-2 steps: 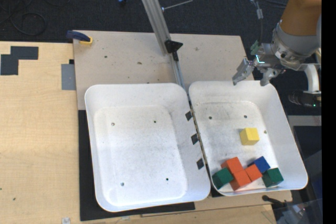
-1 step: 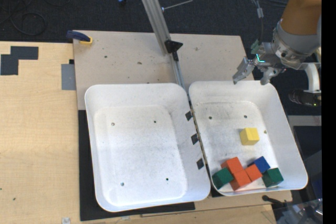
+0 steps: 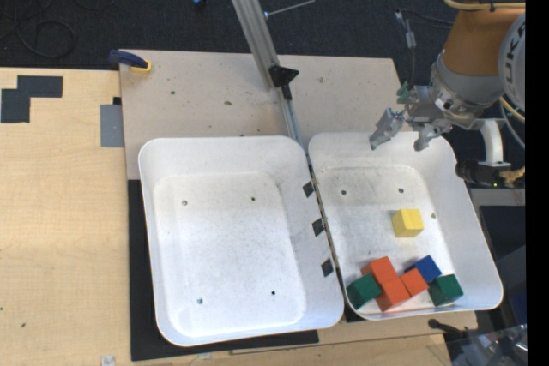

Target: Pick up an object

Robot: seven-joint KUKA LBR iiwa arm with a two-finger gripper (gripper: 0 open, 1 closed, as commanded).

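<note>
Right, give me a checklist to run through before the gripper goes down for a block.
1. Gripper open: ok, its two fingers stand apart with nothing between them.
2. Gripper above the bin that holds the blocks: ok, it hangs over the far edge of the right bin.
3. Gripper over a block: not ok, the blocks lie nearer the camera.
4. A block standing free: ok, the yellow block sits apart from the rest.
5. Other blocks separable: not ok, the orange block and its neighbours are bunched in the near corner.

Two white bins (image 3: 171, 176); six blocks (image 3: 408, 221): one yellow, two orange, one blue, two green.
</note>
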